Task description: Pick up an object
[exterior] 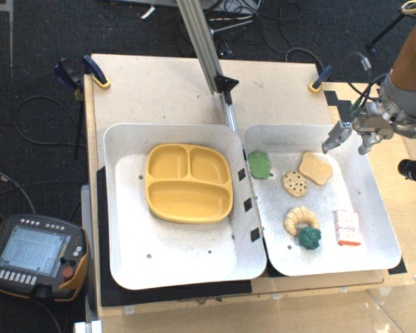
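Note:
My gripper (351, 139) hangs over the far right part of the right bin (381, 207), its two fingers spread open with nothing between them. Just left of and below it lies a tan bread slice (315, 168). Beside that sits a chocolate-chip cookie (295, 183), and a green leafy piece (259, 164) lies near the bin's left wall. Closer to the front are a croissant (301, 218) with a small teal broccoli piece (309, 238) against it, and a white and red carton (347, 227) at the right.
The left bin (125, 255) holds a yellow divided plate (189, 183). A metal pole (201, 33) slants up from between the bins. A teach pendant (35, 255) lies off the bench at the lower left. Clamps grip the bench's far corners.

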`<state>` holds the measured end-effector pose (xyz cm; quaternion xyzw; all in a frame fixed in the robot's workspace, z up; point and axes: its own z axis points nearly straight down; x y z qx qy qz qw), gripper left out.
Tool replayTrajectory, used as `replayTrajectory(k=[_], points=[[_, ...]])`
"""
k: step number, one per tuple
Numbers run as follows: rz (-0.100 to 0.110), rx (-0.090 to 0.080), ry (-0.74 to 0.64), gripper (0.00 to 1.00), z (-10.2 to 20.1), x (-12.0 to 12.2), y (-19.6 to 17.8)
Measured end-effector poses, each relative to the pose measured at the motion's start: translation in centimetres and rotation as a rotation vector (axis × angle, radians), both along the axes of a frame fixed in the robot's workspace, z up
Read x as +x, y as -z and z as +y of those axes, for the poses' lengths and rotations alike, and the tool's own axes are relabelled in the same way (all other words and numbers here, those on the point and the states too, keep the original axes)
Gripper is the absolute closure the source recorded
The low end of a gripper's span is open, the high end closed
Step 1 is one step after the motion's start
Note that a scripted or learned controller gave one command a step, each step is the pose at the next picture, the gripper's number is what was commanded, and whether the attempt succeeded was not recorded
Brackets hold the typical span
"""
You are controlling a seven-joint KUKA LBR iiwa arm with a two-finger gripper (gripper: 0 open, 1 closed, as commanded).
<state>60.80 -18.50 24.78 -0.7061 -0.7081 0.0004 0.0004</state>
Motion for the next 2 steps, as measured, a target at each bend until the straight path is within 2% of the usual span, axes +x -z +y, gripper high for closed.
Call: replayTrajectory(k=[1,2], points=[[0.000,0.000,0.000,0.00,0.0,0.0,0.0],[0.004,0.001,-0.001,0.00,0.2,0.8,5.9]])
